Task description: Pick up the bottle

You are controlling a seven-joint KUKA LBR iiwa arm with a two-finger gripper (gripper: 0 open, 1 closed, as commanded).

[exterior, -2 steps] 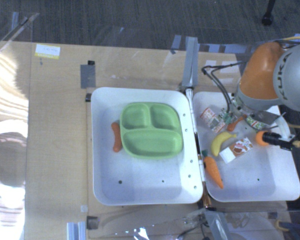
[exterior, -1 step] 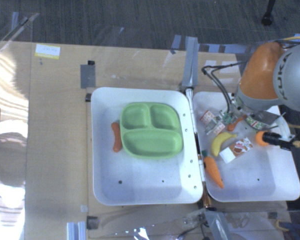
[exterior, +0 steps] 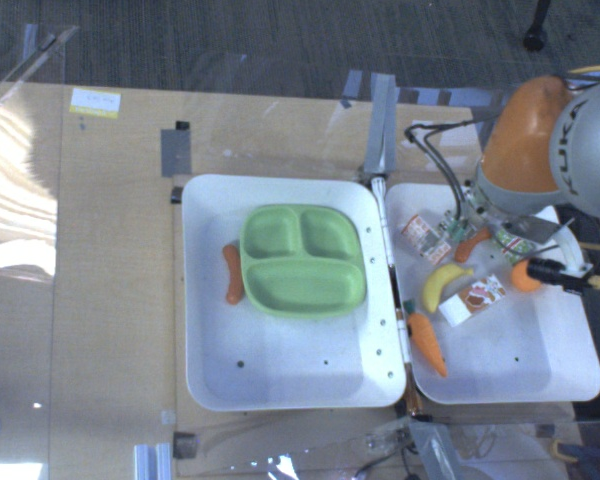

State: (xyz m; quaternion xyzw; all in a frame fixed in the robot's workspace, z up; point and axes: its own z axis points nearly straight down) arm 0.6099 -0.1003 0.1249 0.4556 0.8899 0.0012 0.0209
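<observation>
Wooden bench (exterior: 90, 268) under a glossy clear sheet, glare at left; dark carpet beyond its far edge. Two white bins side by side. Left bin (exterior: 280, 368) holds a green divided plate (exterior: 303, 260) with an orange sausage-like piece (exterior: 233, 273) touching its left rim — near half bare. Right bin (exterior: 510, 368) is crowded along its far side: banana (exterior: 442, 285), carrot (exterior: 426, 342) at the left wall, small packets, an orange (exterior: 525, 275). The bottle — cannot pick it out among the clutter under the arm (exterior: 540, 138). Gripper (exterior: 467, 230) hangs low over that clutter; grip state cannot be told. Near half of the right bin is open floor.
</observation>
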